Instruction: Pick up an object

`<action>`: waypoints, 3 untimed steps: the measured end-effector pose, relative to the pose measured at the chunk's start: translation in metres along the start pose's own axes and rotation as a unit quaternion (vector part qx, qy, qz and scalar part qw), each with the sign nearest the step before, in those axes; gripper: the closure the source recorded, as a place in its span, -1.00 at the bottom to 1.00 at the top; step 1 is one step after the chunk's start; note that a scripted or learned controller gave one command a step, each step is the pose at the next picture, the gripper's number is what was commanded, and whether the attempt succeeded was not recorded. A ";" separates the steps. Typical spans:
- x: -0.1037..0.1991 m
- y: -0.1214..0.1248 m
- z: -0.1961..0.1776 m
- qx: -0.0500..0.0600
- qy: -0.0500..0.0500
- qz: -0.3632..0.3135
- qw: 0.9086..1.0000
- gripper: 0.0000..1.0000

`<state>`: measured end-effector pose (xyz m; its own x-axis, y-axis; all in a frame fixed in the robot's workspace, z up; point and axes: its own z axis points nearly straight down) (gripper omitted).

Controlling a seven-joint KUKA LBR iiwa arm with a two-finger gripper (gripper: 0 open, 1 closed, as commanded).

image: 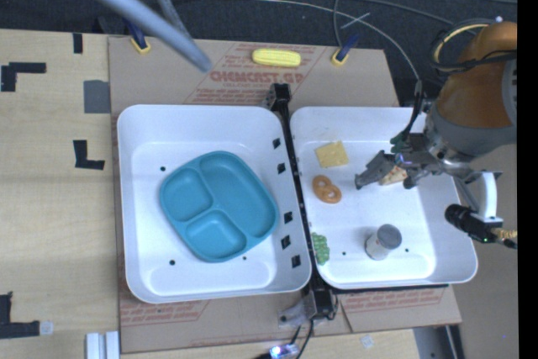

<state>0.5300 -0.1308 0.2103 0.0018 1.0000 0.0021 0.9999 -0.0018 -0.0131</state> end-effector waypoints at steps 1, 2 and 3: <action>0.000 0.003 -0.005 -0.006 -0.001 -0.002 1.000 -1.00; -0.008 0.000 0.043 -0.003 -0.001 -0.001 1.000 -1.00; -0.016 0.003 0.102 -0.003 -0.001 -0.001 1.000 -1.00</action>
<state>0.5317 -0.1461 0.1081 -0.0001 1.0000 0.0005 1.0000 0.0001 -0.0075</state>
